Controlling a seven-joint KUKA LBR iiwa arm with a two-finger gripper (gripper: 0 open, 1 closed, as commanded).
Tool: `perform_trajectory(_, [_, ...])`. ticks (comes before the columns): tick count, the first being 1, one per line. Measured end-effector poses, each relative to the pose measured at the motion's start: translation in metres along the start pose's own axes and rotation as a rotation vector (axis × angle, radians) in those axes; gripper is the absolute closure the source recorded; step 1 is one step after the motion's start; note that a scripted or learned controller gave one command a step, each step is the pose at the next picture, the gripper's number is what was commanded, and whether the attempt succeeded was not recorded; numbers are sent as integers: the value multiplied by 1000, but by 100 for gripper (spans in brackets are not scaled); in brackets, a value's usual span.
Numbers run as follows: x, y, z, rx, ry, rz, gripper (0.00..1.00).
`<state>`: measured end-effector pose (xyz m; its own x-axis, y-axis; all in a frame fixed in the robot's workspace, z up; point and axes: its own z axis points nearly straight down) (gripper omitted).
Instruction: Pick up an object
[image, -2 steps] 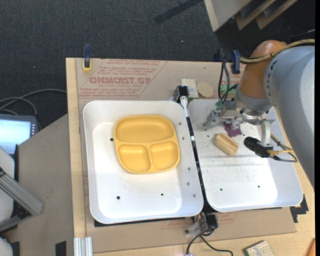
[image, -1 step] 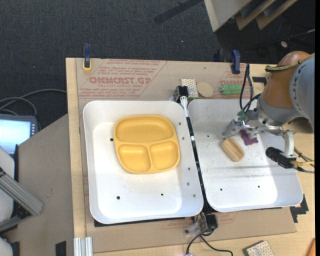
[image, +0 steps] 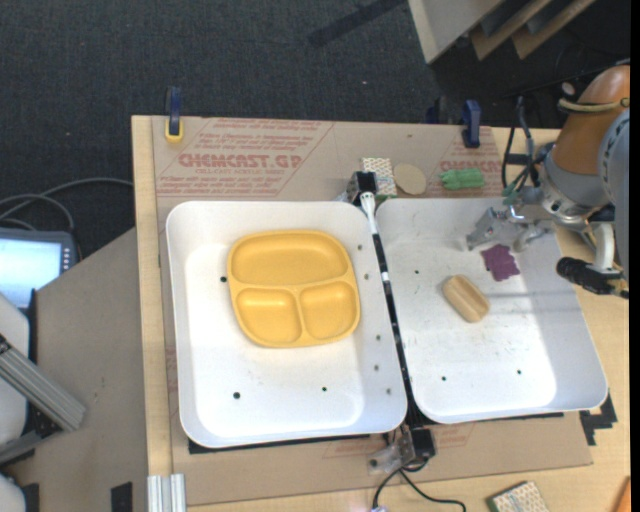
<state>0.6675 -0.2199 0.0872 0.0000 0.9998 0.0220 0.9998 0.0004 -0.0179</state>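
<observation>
The gripper (image: 497, 228) of the grey arm (image: 585, 150) hangs over the right bin (image: 560, 390) near its far edge, fingers spread and nothing between them. A purple block (image: 500, 263) lies just at its 6 o'clock and a tan wooden piece (image: 466, 298) farther toward 7 o'clock. The step looks like the approach, and the next move calls for a descent over one piece before closing.

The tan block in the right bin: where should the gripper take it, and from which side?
Probably across the middle of the tan block, coming from above. It lies flat and slanted, apart from the purple piece, so the fingers should close across its short width.
</observation>
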Motion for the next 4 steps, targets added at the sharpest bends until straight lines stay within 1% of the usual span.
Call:
perform_trajectory(1, [2, -25, 2, -19, -13, -4, 0])
perform_trajectory(2, [-1, -25, -9, -22, -22, -5, 100])
perform_trajectory(3, [1, -25, -8, -20, -18, -6, 0])
perform_trajectory(4, [98, -69, 3, -21, -25, -4, 0])
